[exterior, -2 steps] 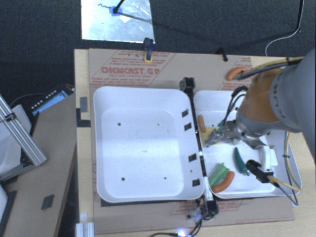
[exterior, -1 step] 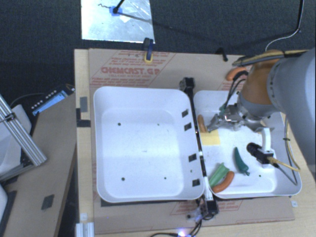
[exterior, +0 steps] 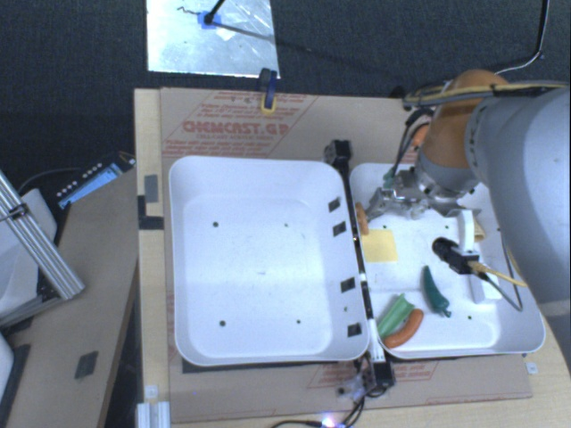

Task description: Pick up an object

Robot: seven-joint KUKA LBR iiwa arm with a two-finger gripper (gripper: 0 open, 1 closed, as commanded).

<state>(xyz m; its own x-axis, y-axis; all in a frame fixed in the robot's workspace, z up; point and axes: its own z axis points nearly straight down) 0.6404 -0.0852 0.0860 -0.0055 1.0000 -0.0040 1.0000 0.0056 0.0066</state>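
The hand (exterior: 385, 200) is hanging low in the upper left part of the right bin (exterior: 513, 333), right of centre in the frame, and I cannot tell how it is set or whether anything is in it. Just below it a yellow square sheet (exterior: 379, 245) is lying flat, and a small orange piece (exterior: 361, 218) is sitting against the bin's left wall. Lower in the frame a dark green pepper-like toy (exterior: 435, 292), a light green piece (exterior: 394, 311) and an orange sausage-like toy (exterior: 404, 329) are waiting near the front edge. The sheet is probably too flat to catch, so a descent here is risking a miss. The wall nearby could block it. The left bin (exterior: 192, 328) is sitting alongside on the worktop (exterior: 152, 266).
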